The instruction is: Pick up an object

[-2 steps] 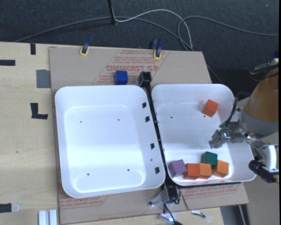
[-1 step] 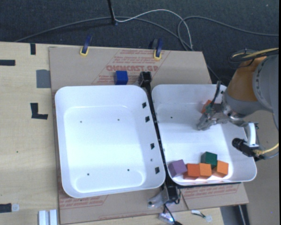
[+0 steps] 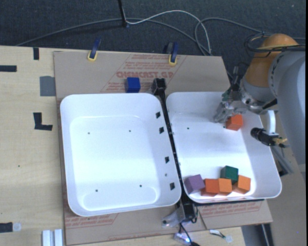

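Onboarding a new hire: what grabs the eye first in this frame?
The grey arm with its orange band at the right, its gripper low over the right bin beside an orange block. Then the cluster of coloured blocks at that bin's near edge, and a blue block on the cardboard behind the left bin.

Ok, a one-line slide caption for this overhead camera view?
Gripper over the right bin beside an orange block; five more blocks cluster at the near edge.
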Available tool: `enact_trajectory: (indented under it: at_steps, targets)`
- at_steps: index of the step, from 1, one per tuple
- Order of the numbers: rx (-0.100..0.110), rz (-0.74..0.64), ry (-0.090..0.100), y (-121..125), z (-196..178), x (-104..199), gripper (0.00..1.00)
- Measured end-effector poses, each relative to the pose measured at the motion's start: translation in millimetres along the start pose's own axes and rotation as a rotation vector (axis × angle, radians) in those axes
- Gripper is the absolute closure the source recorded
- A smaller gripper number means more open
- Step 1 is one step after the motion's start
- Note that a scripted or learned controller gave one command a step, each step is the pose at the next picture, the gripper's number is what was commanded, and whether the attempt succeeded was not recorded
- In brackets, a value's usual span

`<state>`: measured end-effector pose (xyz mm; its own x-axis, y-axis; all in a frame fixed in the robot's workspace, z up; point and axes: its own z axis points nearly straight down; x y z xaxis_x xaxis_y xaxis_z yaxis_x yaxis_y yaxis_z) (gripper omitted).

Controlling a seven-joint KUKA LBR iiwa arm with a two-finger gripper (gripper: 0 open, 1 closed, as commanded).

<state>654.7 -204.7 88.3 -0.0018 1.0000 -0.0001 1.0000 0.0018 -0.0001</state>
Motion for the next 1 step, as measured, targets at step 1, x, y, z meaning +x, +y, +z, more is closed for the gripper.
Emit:
enact_trajectory:
  at_steps: [1]
  targets:
    - [0.001,0.003,0.000,-39.3,-0.8,-6.7,0.00]
